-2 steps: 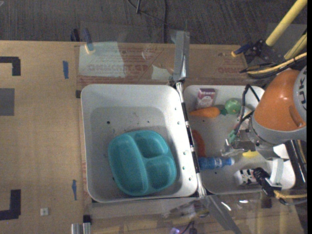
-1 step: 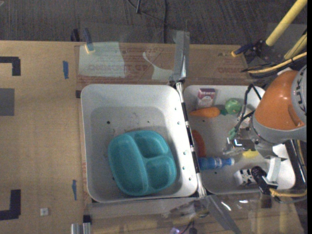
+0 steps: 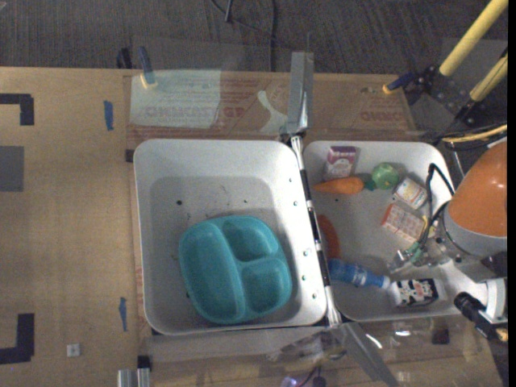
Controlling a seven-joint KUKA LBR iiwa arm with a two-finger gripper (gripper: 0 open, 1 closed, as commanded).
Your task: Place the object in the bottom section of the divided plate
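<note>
A teal divided plate (image 3: pixel 234 268) lies in the left bin (image 3: pixel 153 216), toward its front; it has one long section on the left and two smaller ones on the right. My gripper (image 3: pixel 409 258) hangs low over the right bin (image 3: pixel 363 156), near its right side. It sits just above a black-and-white carton (image 3: pixel 416 292) and to the right of a blue bottle (image 3: pixel 356 276). A pale snack packet (image 3: pixel 401 219) lies just beyond it. I see nothing held in the gripper.
The right bin also holds a carrot (image 3: pixel 340 186), a green item (image 3: pixel 387 174), a purple-and-white carton (image 3: pixel 341 161), a small box (image 3: pixel 409 192) and an orange piece (image 3: pixel 329 235) by the dividing wall. The arm's orange band (image 3: pixel 484 200) overhangs the bin's right edge.
</note>
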